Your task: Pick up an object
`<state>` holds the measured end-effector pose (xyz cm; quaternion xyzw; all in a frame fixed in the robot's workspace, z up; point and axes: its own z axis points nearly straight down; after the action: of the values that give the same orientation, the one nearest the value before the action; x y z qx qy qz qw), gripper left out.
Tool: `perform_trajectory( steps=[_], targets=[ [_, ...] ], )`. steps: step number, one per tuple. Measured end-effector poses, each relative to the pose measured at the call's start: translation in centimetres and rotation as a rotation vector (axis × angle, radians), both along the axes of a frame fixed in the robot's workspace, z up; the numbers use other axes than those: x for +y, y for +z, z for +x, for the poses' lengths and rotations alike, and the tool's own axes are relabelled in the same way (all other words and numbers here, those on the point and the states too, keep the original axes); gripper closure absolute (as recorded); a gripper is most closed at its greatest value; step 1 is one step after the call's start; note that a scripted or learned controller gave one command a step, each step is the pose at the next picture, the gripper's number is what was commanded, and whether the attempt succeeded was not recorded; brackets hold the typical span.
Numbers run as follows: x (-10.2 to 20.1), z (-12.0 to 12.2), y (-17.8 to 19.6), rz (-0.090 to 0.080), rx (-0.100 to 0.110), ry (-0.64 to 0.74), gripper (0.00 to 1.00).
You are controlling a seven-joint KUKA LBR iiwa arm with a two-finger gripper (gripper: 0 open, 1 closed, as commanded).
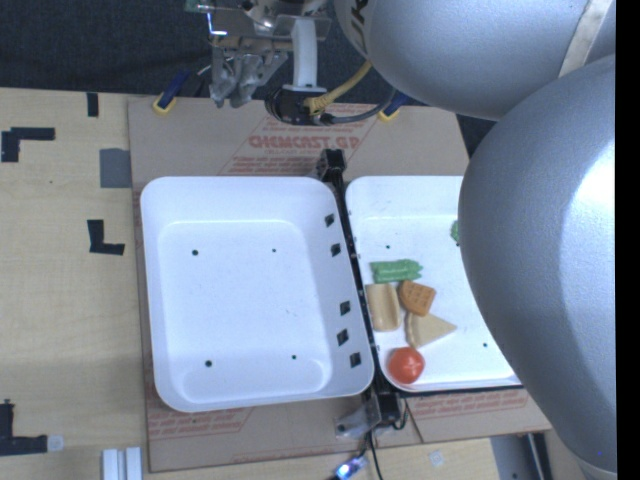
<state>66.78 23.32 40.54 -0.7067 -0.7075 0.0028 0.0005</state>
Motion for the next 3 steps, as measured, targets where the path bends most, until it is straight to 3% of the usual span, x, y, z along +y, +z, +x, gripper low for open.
perform_trajectory(
  steps=[1,2,3],
  targets=[
    [-9.4,0.1,6.6,0.002,-0.01,-0.008,1.0],
    [-2.6,0.0,8.0,0.004,-0.006,0.005,1.0],
    [0.2,-0.3,5.1,0.002,0.0,0.002,1.0]
  ],
)
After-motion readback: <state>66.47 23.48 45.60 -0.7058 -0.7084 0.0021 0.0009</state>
